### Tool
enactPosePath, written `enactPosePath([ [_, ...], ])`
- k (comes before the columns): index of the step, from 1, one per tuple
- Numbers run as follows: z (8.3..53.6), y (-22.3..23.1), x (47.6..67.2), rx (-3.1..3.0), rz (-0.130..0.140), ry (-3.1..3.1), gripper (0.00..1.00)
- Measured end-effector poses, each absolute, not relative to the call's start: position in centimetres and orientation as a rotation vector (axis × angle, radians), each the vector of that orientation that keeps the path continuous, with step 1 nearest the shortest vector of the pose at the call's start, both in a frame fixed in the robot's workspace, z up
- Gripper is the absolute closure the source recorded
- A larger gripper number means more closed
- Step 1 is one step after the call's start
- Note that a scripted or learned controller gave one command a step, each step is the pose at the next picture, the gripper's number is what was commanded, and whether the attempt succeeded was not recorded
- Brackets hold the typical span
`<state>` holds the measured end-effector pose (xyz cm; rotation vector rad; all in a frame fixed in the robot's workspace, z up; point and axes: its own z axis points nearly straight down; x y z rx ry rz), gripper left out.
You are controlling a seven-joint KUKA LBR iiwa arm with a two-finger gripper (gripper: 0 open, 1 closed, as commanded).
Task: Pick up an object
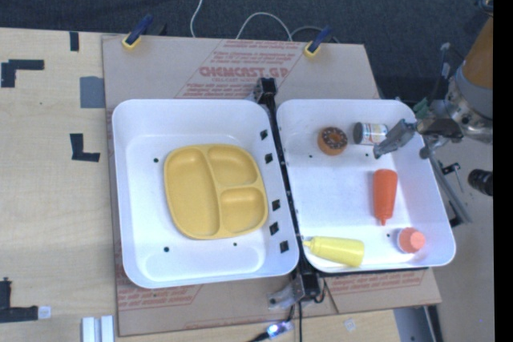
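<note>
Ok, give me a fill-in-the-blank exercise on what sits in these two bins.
1. The yellow divided plate lies in the ____ bin.
2. The carrot in the right bin is coloured ____.
3. The object nearest the donut is the small ____.
4. The yellow bottle lies near the right bin's ____ edge.

Missing words: left; orange; can; front
</note>
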<state>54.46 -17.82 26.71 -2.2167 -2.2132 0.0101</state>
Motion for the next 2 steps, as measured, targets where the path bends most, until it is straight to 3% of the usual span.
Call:
enactPosePath([
  [1,27.2,-17.8,54.7,-2.219,0.002,-2.222,0.0],
  [2,22.7,-17.9,54.1,-2.218,0.006,-2.219,0.0],
])
